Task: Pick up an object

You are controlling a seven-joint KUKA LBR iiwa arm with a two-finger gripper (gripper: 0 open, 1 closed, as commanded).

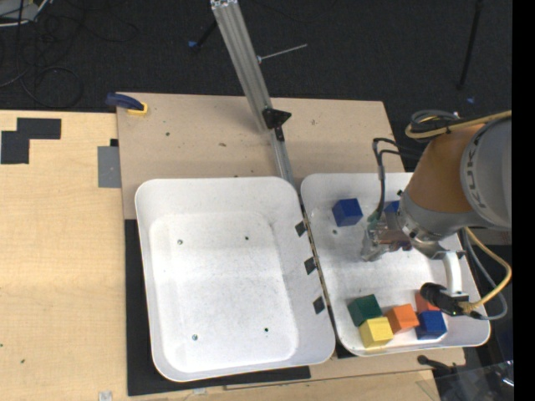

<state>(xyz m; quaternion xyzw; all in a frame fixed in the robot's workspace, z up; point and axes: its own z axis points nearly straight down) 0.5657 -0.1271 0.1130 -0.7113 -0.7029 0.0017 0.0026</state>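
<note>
Gripper low in right bin, centre; finger gap blurred, cannot tell state. Blue cube just at its 10 o'clock, apart. Likely light, rigid, smooth-faced: you grip across two flat parallel faces. Green cube, yellow cube, orange cube clustered at 6 o'clock.

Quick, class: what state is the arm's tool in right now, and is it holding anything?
Tool: cannot be told. It hangs over the right bin, just beside the blue cube, with no block seen in its grasp.
</note>
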